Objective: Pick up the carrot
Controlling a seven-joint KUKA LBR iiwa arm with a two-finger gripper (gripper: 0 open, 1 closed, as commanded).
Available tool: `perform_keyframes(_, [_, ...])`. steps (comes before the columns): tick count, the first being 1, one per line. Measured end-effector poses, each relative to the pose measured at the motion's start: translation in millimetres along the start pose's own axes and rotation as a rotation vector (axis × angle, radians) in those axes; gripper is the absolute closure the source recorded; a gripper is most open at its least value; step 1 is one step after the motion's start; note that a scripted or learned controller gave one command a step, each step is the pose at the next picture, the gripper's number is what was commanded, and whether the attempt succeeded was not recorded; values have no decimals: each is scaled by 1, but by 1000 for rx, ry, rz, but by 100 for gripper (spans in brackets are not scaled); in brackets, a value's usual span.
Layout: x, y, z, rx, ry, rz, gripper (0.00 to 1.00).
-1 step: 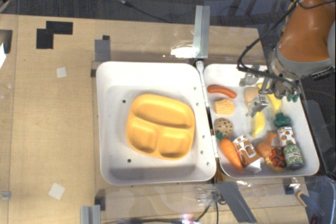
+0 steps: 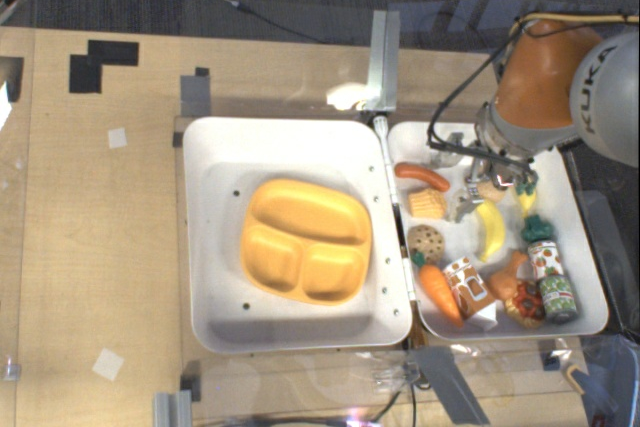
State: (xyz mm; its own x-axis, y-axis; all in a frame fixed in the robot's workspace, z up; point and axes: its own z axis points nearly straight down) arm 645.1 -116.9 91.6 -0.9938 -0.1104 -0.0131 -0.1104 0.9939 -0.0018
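Observation:
The carrot (image 2: pixel 438 291) is orange with a small green top. It lies at the front left of the right bin (image 2: pixel 585 245), beside its left wall, between a cookie (image 2: pixel 426 241) and a small red-and-white carton (image 2: pixel 468 283). My gripper (image 2: pixel 489 191) hangs below the orange wrist band over the back middle of that bin, just above a banana (image 2: pixel 490 231). It is well behind the carrot and to its right, and nothing of the carrot is near it.
A sausage (image 2: pixel 422 177) and a cracker (image 2: pixel 427 205) lie at the right bin's back left. A bottle (image 2: pixel 550 281) and other toy foods crowd its front right. The left bin (image 2: pixel 210 315) holds a yellow divided tray (image 2: pixel 305 240).

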Motion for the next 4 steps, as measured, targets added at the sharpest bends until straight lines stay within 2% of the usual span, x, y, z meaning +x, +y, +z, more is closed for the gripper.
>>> perform_keyframes(1, [-3,1,-14,2,-10,-6,100])
perform_keyframes(2, [-30,23,2,0,-1,201,100])
perform_keyframes(3, [1,4,-135,3,-11,234,100])
perform_keyframes(4, [99,21,-58,-1,12,346,100])
